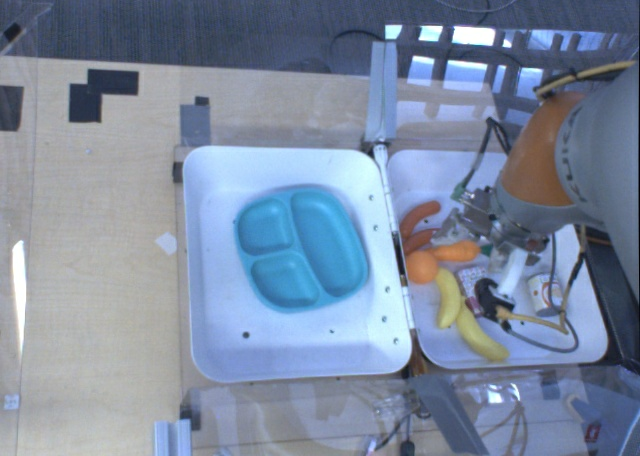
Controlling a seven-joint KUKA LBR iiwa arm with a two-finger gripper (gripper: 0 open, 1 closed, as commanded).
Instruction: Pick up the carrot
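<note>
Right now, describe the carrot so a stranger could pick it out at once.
Look in the right bin, beside the one holding the blue plate. The carrot lies under the gripper: a tapered orange stick, unlike the round orange, red sausages and yellow bananas.

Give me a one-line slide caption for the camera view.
KUKA arm's claw hovers by the carrot among bananas in the right bin; blue divided tray sits in the left bin.

Glossy plastic tray (300, 249) — pale wood bench (90, 244)
</note>
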